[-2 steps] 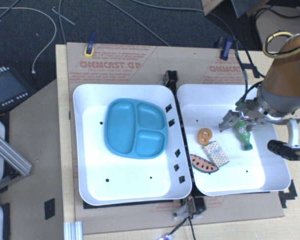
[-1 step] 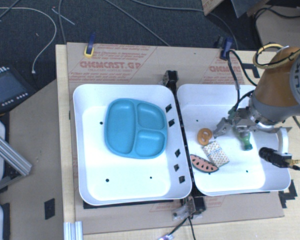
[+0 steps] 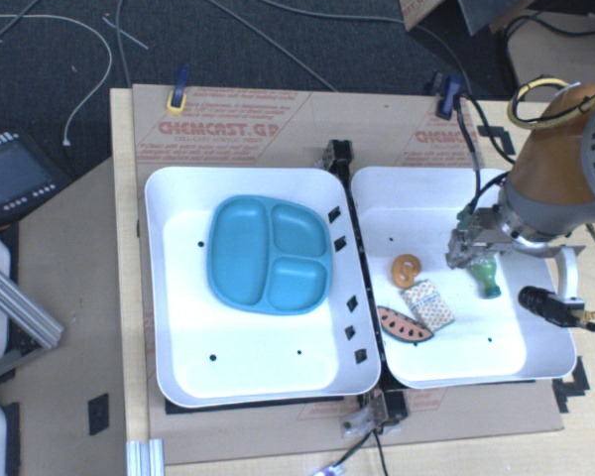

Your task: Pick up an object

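My gripper (image 3: pixel 469 248) hangs over the right part of the right bin (image 3: pixel 456 365), below the orange-banded wrist. A small green object (image 3: pixel 489 278) lies just below and right of it, partly covered by the gripper's body. I cannot see whether the two touch. To the left lie a small tan ring-shaped pretzel (image 3: pixel 407 270), a checkered white packet (image 3: pixel 431 304) and a watermelon slice (image 3: pixel 405 325), all apart from the gripper.
The left bin (image 3: pixel 178 355) holds a blue divided plate (image 3: pixel 270 254). A black divider with clips (image 3: pixel 352 266) runs between the bins. A black fitting (image 3: pixel 547 305) juts out from the arm over the right bin's right edge.
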Tool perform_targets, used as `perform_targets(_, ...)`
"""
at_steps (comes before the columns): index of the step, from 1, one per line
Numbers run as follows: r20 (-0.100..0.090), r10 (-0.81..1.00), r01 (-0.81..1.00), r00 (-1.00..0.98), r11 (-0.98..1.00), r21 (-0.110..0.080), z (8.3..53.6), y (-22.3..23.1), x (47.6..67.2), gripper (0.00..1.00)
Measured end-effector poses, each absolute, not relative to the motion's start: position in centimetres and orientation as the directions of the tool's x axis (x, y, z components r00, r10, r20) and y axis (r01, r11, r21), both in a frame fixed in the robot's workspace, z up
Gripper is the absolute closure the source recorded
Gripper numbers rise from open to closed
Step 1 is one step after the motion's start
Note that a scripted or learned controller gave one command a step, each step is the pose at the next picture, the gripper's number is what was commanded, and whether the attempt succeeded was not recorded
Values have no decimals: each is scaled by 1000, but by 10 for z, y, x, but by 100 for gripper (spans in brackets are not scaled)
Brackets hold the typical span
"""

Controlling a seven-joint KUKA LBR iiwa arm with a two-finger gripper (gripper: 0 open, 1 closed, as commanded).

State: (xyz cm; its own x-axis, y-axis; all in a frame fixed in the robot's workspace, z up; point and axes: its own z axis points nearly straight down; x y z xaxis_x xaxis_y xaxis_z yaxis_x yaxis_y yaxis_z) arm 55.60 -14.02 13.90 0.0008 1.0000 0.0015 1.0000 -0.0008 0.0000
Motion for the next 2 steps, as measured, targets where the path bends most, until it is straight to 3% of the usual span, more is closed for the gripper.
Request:
perform_targets(1, -1, 1000, 1000, -1, 1, 5, 202, -141, 559, 100)
perform_targets(2, 0, 1000, 1000, -1, 1, 2, 209, -141, 560, 100)
